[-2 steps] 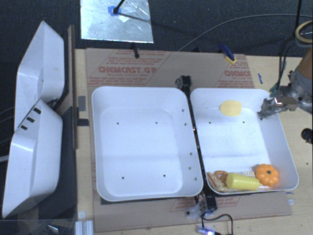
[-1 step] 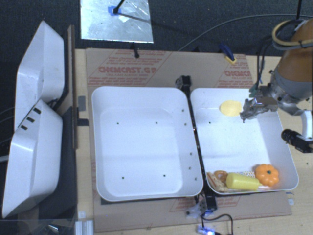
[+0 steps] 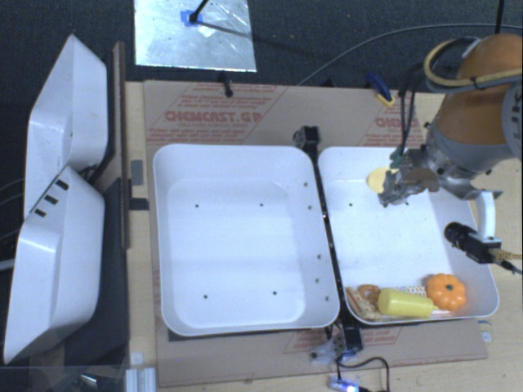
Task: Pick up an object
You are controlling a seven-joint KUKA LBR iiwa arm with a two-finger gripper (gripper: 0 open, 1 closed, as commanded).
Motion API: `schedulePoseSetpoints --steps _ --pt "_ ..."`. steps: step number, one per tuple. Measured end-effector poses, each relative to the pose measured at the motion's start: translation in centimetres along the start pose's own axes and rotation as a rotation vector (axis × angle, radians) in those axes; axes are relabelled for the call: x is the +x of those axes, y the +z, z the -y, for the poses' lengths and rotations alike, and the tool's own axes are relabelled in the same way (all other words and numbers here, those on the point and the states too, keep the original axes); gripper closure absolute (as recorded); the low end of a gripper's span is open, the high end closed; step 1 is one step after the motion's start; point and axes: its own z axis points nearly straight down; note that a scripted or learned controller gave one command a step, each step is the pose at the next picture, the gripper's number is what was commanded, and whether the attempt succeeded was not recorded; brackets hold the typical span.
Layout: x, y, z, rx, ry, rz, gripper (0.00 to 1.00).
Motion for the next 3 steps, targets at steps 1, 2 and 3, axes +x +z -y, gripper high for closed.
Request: schedulePoseSetpoints --steps 1,2,3 --pt "4.3 0.2 0.3 0.000 0.001 0.000 1.00" --pt "10.2 0.2 0.8 0.000 -0.001 -0.001 1.00" --pt "15.0 2.1 0.5 0.001 0.000 0.000 1.00"
